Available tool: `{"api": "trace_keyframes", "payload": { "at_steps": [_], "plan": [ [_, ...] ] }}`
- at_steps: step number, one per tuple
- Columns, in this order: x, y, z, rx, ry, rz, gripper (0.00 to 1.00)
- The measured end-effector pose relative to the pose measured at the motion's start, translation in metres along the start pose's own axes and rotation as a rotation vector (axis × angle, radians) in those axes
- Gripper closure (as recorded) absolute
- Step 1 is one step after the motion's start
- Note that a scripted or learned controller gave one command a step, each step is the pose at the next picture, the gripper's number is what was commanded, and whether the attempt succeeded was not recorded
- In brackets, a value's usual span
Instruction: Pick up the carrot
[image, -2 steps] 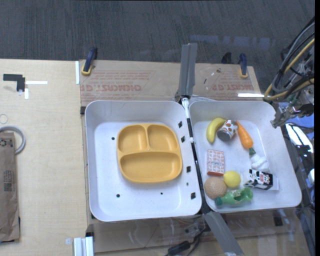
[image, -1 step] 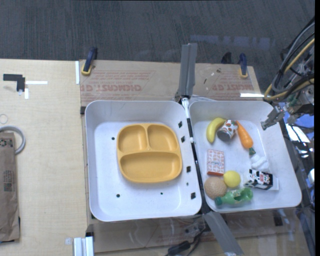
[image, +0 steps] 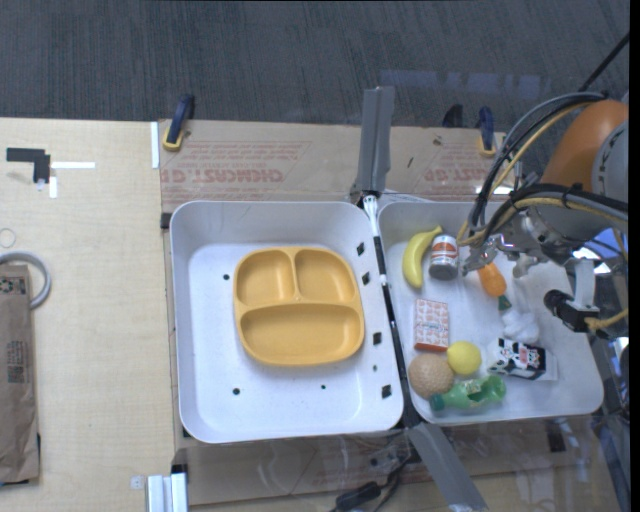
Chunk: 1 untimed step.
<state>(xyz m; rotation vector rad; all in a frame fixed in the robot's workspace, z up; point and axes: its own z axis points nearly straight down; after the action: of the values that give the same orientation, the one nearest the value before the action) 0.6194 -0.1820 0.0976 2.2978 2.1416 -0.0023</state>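
Counter (image: 80, 300) is carrying two white bins set side by side. The left bin (image: 200, 400) is holding a yellow divided plate (image: 298, 305) near its centre, lying flat. The right bin (image: 575, 395) is holding the loose items, crowded together so that each pick has to work among neighbours. The arm (image: 590, 150), grey with an orange band, is reaching in from 3 o'clock and bending down over the right bin's 1 o'clock corner. The banana (image: 418, 255) is lying at about 11 o'clock in that bin, just beside a small can (image: 444, 258). A red-and-white packet (image: 432, 325) is lying at the centre-left; a brownish ball (image: 431, 375), a lemon (image: 463, 357) and a green item (image: 470, 395) are clustering toward 7 o'clock. The carrot (image: 491, 279) is lying at about 12 o'clock in the right bin, just right of the can. The claw (image: 500, 250) is hanging directly above it, apparently lined up for the grasp; whether it is open or closed cannot be told, and the carrot appears to be resting in the bin.
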Motion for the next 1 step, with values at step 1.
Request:
{"api": "trace_keyframes", "payload": {
  "at_steps": [1],
  "plan": [
    [-0.0001, 0.0001, -0.0002, 0.0, 0.0, 0.0, 0.0]
  ]
}}
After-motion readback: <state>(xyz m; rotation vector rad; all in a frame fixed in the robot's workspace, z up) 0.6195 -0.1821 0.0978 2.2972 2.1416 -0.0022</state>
